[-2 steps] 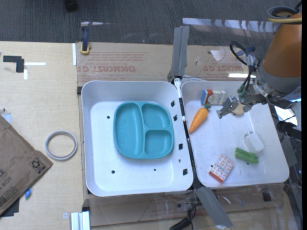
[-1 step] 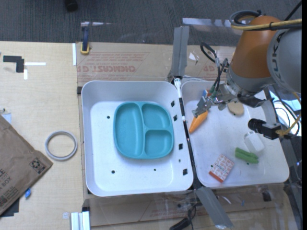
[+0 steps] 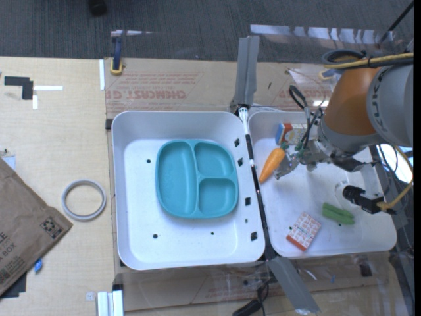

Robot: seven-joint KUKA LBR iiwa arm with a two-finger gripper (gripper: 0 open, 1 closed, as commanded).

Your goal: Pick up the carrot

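An orange carrot [image 3: 270,164] lies tilted in the right bin [image 3: 368,242], close to that bin's left wall, with its thick end pointing up and to the right. My gripper [image 3: 287,164] reaches in from the right and sits right at the carrot's thick upper end, touching or nearly touching it. The grey arm with its orange band [image 3: 352,104] hangs over the back right of this bin.
The left bin [image 3: 131,196] holds a teal divided plate [image 3: 197,178]. In the right bin lie a green piece [image 3: 338,214], a red and white packet [image 3: 304,230] and a small blue and orange item [image 3: 283,133]. A tape ring [image 3: 83,199] rests on the bench at the left.
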